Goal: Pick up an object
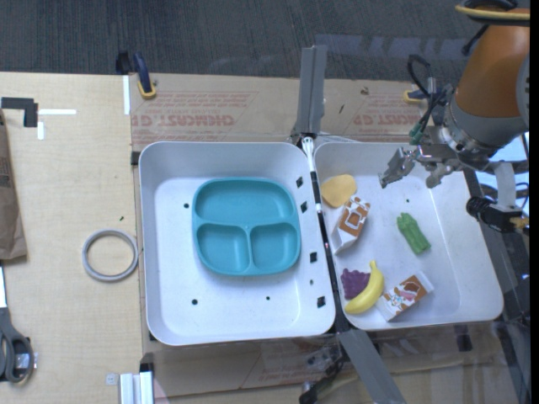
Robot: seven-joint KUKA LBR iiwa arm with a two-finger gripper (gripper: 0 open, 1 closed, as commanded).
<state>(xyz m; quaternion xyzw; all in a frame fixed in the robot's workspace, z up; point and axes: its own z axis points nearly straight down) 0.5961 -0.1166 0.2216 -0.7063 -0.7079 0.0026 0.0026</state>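
My gripper (415,172) hangs over the back of the right bin (477,251), fingers spread apart with nothing between them. Below it in the bin lie a green pickle-like piece (413,232), a yellow rounded piece (338,189), a small orange-and-white carton (352,220), purple grapes (354,280), a banana (369,292) and a second carton (406,295). The green piece is the closest, a little in front of the fingers. The arm's orange band (497,66) rises at the upper right.
The left bin (168,293) holds a teal divided plate (248,225). On the wooden bench to the left lie a grey tape ring (110,254) and scissors (13,356). A metal divider post (310,91) stands between the bins at the back.
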